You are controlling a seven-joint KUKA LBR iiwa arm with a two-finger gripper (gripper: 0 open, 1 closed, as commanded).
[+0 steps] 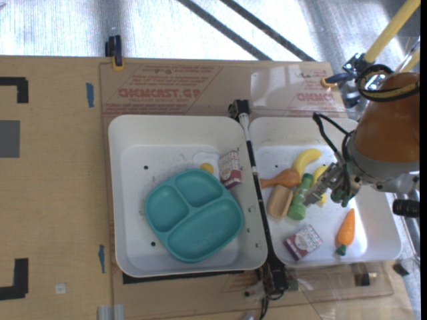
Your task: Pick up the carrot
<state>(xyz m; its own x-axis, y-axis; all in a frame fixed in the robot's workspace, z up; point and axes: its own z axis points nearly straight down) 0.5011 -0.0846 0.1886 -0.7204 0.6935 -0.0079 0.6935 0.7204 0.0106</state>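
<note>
The carrot is orange with a green stalk end pointing toward the front. It lies near the front right corner of the right bin. My gripper hangs over the middle of that bin, just behind and to the left of the carrot. It is open with nothing between its fingers. One fingertip is close to a green bottle. The carrot lies apart from the gripper.
The right bin also holds a banana, an orange drumstick, a bread roll and a pink carton. The left bin holds a teal divided plate, a small carton and a fried egg.
</note>
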